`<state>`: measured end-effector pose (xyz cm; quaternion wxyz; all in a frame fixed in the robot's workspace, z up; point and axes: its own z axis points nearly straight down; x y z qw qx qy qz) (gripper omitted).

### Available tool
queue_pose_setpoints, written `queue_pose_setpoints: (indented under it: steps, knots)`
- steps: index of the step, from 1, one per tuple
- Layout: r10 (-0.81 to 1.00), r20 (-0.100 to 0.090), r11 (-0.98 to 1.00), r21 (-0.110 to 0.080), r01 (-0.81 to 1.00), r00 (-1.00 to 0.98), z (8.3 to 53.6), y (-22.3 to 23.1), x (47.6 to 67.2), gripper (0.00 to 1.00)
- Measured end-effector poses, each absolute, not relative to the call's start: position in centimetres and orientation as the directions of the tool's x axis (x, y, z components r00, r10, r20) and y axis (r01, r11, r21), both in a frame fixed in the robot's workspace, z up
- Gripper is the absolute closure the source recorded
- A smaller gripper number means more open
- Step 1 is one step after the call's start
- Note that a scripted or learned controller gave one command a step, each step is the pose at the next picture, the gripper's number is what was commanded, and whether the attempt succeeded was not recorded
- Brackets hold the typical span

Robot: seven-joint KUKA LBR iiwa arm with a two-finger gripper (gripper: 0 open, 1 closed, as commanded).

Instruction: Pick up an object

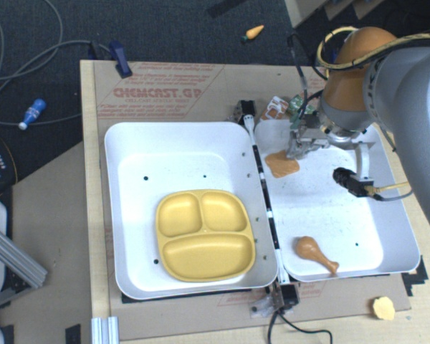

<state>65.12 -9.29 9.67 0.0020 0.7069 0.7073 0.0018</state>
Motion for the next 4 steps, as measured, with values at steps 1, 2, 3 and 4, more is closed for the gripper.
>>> queue_pose_setpoints:
  steps: [1, 2, 3, 4]
  knots:
    - [1.0, 0.0, 0.0, 0.004, 1.0, 0.0, 9.6, -9.3, 65.1, 0.0]
    - [1.0, 0.0, 0.002, 0.003, 1.0, -0.002, 8.4, -9.5, 66.7, 0.0]
    - [1.0, 0.0, 0.0, -0.001, 1.0, 0.0, 8.5, -9.3, 66.2, 0.0]
    - [1.0, 0.0, 0.001, 0.002, 1.0, -0.001, 8.5, -9.1, 66.7, 0.0]
